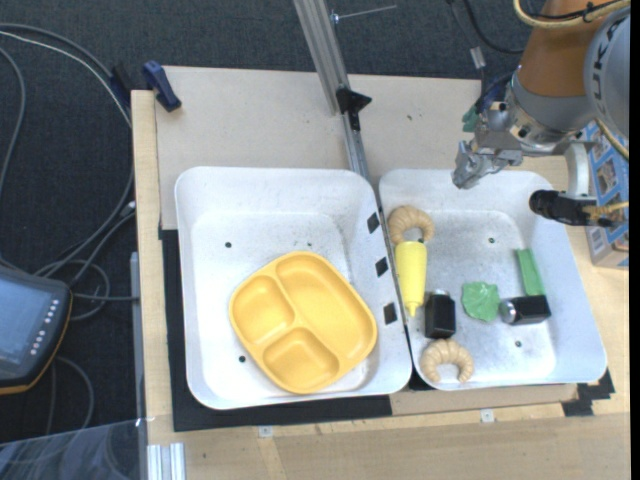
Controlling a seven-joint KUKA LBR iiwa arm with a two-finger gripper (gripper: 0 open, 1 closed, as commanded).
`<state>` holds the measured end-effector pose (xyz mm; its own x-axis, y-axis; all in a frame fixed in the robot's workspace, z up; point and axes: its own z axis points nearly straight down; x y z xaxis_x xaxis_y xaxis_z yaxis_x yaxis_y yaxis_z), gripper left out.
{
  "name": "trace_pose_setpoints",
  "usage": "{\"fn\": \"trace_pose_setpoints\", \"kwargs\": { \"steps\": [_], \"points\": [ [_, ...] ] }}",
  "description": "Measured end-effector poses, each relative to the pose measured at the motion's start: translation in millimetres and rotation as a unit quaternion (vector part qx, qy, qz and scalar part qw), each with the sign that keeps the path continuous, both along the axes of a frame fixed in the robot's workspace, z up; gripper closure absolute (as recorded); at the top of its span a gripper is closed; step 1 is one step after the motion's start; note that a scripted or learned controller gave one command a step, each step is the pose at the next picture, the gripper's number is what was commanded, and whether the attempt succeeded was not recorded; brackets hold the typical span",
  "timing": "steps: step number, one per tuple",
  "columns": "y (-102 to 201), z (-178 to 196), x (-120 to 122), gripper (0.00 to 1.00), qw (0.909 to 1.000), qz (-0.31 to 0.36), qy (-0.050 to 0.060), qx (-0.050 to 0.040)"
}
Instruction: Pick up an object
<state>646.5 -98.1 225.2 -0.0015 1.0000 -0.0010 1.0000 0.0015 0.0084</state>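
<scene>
A croissant (447,361) lies at the front edge of the right bin (575,268), with a black block (440,315) and a yellow bottle (411,269) just behind it. The gripper (468,171) hovers well apart from them over the bin's back rim, carrying nothing; its fingertips look close together.

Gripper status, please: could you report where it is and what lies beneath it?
Gripper above right bin's far rim, holding nothing visible. Croissants, yellow bottle, green items untouched in bin. Nothing in the way.
</scene>
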Motion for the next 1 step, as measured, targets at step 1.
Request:
{"fn": "trace_pose_setpoints", "kwargs": {
  "steps": [1],
  "points": [
    [46.8, 9.8, -4.2, 1.0, 1.0, 0.002, 0.003, 0.0015]
  ]
}}
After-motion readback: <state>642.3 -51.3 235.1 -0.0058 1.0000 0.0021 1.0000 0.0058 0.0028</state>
